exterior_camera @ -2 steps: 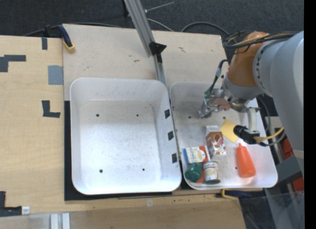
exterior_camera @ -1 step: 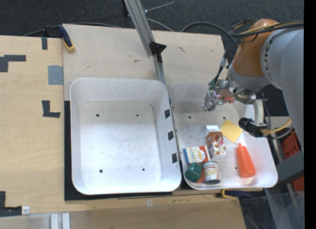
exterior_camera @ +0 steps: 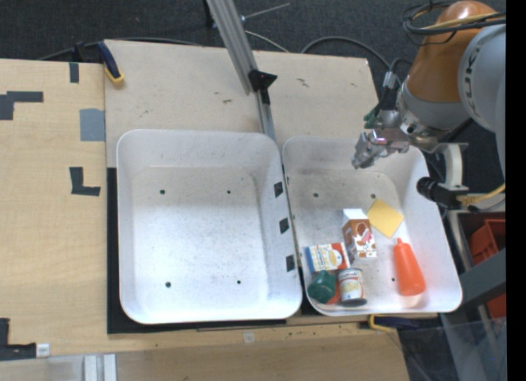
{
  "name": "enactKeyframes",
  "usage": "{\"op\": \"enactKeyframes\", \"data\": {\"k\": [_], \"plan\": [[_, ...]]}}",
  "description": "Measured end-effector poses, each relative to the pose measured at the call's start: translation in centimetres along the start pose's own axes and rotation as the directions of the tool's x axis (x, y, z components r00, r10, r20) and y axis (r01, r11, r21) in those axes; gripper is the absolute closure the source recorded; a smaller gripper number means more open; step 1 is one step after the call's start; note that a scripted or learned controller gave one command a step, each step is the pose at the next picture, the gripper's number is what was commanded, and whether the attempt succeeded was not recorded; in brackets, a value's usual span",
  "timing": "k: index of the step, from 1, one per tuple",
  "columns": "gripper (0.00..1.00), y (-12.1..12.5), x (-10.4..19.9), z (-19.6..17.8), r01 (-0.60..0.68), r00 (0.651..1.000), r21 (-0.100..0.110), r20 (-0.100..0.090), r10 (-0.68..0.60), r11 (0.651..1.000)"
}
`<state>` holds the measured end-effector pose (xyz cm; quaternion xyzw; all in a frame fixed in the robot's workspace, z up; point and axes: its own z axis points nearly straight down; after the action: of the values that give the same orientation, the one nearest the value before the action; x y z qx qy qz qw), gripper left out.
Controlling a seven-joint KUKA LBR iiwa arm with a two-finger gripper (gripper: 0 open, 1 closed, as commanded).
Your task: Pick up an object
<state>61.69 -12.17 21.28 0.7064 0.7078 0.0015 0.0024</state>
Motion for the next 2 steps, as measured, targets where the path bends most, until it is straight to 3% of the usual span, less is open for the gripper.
{"op": "enactKeyframes", "data": {"k": [2], "plan": [[1.0,0.5,-0.1,-7.8,0.0,1.0,0.002,-0.001,0.0,1.0]]}}
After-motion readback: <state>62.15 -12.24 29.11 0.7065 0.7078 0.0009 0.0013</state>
